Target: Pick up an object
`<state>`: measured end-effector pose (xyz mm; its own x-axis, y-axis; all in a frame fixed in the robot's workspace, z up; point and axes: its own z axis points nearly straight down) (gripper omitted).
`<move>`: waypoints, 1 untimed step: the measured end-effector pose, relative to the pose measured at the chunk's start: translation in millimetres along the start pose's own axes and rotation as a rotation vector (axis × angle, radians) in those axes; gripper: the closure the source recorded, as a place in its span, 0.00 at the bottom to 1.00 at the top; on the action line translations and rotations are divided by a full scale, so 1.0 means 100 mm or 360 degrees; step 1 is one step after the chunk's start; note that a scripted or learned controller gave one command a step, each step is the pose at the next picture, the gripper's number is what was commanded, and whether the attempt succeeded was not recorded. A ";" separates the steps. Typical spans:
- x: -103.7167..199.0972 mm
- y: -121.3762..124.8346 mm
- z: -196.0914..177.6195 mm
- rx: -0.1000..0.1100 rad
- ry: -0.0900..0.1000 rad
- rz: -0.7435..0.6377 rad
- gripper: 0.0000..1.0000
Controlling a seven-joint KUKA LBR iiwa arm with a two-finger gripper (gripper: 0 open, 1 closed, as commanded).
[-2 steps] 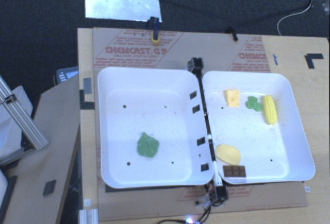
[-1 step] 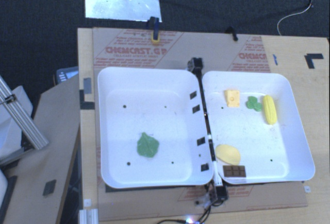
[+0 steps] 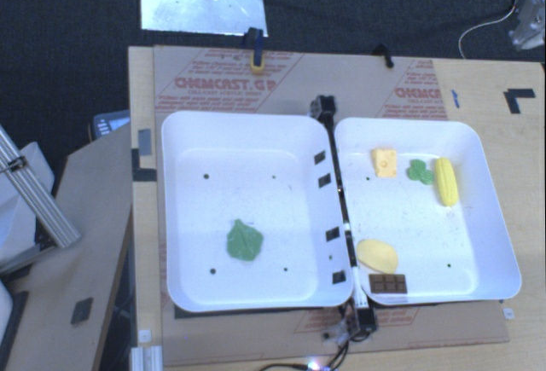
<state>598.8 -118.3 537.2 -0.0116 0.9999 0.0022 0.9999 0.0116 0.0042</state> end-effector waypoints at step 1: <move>-0.50 -0.25 0.19 0.0006 -0.0006 0.0022 1.00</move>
<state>574.4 -168.5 518.0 0.0023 1.0000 -0.0014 1.0000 -0.0023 0.0006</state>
